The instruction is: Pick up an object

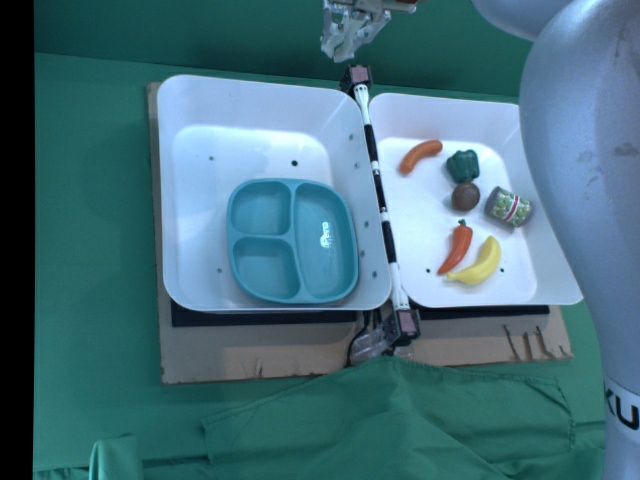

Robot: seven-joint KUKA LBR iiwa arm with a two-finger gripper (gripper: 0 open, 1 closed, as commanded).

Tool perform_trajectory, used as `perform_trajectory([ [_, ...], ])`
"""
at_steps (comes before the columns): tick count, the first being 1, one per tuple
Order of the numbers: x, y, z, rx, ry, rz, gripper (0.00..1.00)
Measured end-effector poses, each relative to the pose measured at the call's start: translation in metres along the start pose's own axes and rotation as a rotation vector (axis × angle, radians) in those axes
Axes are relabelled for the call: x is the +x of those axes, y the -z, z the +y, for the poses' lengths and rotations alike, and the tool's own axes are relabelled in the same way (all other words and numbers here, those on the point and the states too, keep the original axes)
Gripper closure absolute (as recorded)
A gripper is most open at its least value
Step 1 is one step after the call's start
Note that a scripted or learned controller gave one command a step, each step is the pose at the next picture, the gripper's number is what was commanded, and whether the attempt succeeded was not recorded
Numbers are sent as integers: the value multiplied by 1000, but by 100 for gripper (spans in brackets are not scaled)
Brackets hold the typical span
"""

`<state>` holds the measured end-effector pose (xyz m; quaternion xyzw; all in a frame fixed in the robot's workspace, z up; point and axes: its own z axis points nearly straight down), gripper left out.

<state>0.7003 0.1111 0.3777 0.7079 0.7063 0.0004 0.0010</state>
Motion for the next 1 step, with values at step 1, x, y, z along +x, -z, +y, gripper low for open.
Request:
perform_trajectory([
  [1,-21,14,0,-4,-1,1,100],
])
